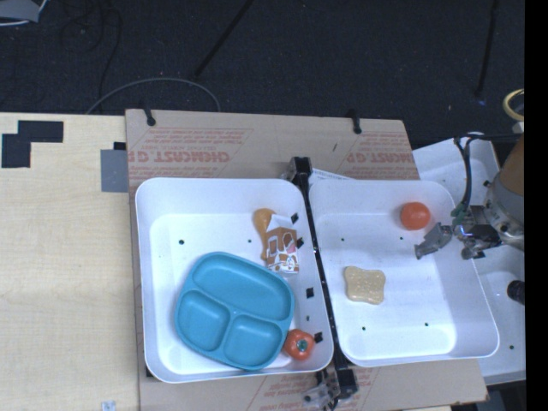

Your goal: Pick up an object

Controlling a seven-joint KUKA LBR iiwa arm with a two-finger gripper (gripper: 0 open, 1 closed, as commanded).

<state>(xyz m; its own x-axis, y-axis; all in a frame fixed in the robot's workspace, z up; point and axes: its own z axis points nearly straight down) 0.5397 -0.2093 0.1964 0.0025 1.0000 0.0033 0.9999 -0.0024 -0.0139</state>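
**Gripper at right bin's right edge, nothing held**

Camera view: The gripper (454,236) sits low over the right bin (428,336), near its right wall. Its fingers (430,243) look spread apart with nothing between them. Nearest candidates are the orange ball (415,216), near the bin's far right corner and just beside the gripper, and the tan slice (365,284), flat near the bin's middle.

Judgement: the ball looks light, smooth and round, so it is likely to roll or squirt out; close across its widest part from above. The slice looks thin and flat, so pinch it across its edges.

The left bin (154,229) carries a blue plate (233,310), a tomato (299,344) at the near right corner, and a printed packet (282,253).
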